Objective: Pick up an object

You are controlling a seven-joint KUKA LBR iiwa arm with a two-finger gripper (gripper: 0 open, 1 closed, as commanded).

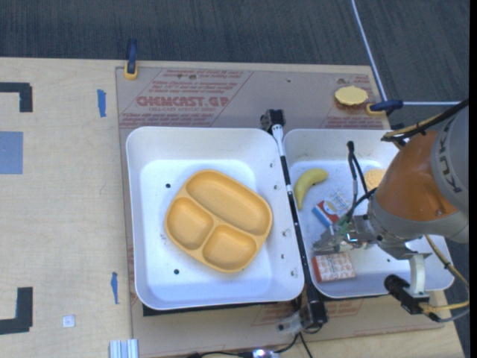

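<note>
Wooden bench [59,200], two white bins; tool [337,237] low in right bin [294,144], finger state unreadable. Small carton [335,266] just near of it: light, stiff, best pinched across narrow sides.

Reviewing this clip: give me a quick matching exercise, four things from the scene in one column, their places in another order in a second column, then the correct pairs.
Things:
1. divided yellow plate
2. banana
3. red-and-white packet
4. round yellow disc

Places:
A. on the board behind the bins, beside a blue clamp
B. near front of the right bin, just below the gripper
C. in the left bin
D. toward the back of the right bin, by the divider

Pairs: 1-C, 2-D, 3-B, 4-A
</note>
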